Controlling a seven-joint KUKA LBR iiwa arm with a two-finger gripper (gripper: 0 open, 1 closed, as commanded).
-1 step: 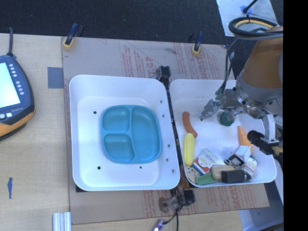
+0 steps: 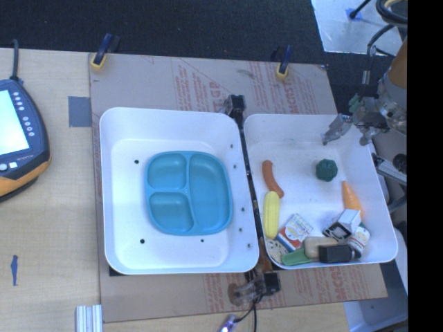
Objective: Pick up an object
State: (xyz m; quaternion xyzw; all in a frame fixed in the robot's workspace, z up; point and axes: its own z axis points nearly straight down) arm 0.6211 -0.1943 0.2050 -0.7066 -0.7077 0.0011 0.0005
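Gripper hangs with fingers spread and nothing between them over the right bin's far-right corner, presumably staged above the green ball lying loose nearby, clear of the near-edge clutter.

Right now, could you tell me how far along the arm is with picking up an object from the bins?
Nothing looks picked yet. The gripper hangs open and unloaded at the far right edge of the right bin. The green ball, carrot, sausage and corn all lie in that bin, and the blue tray sits in the left bin. Left to do: descend on an object, close and lift.
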